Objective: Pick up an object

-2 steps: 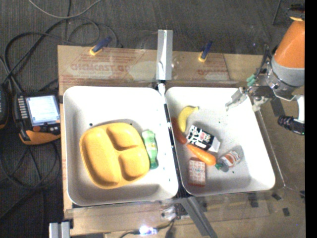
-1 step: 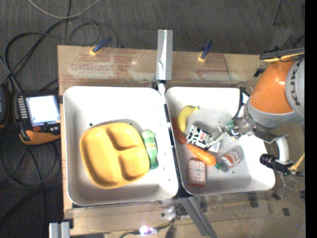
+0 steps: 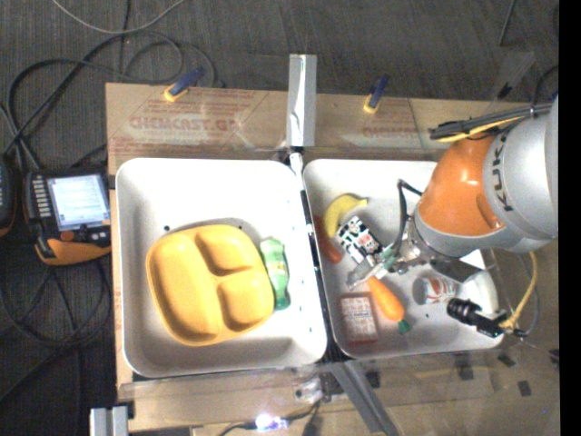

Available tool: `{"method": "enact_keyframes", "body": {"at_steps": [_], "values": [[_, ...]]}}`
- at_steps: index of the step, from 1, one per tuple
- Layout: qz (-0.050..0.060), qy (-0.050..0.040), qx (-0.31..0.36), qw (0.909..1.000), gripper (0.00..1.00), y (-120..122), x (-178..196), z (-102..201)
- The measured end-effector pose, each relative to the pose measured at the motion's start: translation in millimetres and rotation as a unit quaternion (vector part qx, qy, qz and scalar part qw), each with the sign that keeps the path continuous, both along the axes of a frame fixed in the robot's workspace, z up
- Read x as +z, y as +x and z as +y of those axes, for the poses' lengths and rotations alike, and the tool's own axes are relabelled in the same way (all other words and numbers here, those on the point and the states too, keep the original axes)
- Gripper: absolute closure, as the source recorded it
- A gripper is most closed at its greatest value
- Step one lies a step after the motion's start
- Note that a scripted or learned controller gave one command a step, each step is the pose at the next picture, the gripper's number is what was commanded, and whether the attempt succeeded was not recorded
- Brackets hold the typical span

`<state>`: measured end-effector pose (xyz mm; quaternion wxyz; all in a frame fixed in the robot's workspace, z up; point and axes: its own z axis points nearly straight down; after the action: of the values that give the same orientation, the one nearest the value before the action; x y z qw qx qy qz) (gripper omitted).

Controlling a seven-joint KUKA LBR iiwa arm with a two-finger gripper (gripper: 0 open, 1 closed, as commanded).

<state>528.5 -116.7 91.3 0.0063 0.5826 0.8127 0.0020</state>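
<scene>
1. Surface: a board carrying two shallow white bins side by side.
2. Arm: grey with an orange band, reaching in from the right and hanging low over the right bin.
3. Left bin: holds a yellow divided tray with a green packet touching its right edge.
4. Pincer: low among the right bin's clutter; whether it grips anything cannot be told.
5. Candidate objects, right bin: banana near the far-left corner; black-and-white box just beside the pincer; carrot below it; small brown packet at the near wall.
6. Advice: the box and carrot look nearest; judged best is to centre over one item, close squarely, and lift straight to avoid dragging neighbours.
</scene>
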Motion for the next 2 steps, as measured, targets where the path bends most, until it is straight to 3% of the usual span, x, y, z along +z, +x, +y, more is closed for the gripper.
{"method": "enact_keyframes", "body": {"at_steps": [1, 2], "values": [[0.008, 0.0029, 0.008, 0.9999, 0.00, 6, 4, 2], [0.000, 0.0019, 0.010, 0.9999, 0.00, 49, -1, -36]]}}
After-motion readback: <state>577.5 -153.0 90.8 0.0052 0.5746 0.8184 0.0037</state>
